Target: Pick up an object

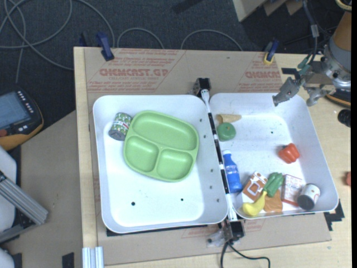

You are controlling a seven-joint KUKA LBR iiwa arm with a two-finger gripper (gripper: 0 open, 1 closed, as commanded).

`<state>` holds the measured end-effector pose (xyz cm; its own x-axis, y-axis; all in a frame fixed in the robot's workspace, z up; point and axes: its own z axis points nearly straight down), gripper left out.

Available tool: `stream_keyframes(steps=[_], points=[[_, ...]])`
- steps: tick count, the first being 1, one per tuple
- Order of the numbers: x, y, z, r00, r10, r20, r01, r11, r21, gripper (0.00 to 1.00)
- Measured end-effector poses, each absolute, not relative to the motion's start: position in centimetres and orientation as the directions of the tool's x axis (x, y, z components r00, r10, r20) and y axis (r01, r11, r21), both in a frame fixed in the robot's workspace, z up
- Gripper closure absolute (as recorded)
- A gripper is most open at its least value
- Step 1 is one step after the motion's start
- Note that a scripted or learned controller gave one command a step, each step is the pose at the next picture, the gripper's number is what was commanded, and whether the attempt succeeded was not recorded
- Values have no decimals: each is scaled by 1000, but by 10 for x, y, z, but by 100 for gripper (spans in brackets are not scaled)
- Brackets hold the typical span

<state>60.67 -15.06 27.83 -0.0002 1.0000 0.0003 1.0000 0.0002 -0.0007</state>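
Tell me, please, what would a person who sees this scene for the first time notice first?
The big green divided plate lying in the left bin draws the eye first, with a small patterned roll touching its upper left edge. Next comes the heap of bright toy food in the right bin's lower corner, where a yellow banana lies beside a blue bottle. The end effector hovers over that bin's upper right rim.

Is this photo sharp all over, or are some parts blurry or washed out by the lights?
In the camera view, the green tray and blue bottle look fairly crisp; the white bins are brightly lit, nearly washed out, with soft shadows; the gripper at the upper right is slightly soft, and the whole picture is a little grainy.
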Motion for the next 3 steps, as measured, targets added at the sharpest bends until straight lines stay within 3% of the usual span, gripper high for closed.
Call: stream_keyframes(steps=[1,2,3], points=[[608,-200,193,1,1000,0,1000,-1,-2,0],[572,-223,134,1,1000,0,1000,-1,-2,0],[551,-195,84,0,1000,1,1000,0,-2,0]])
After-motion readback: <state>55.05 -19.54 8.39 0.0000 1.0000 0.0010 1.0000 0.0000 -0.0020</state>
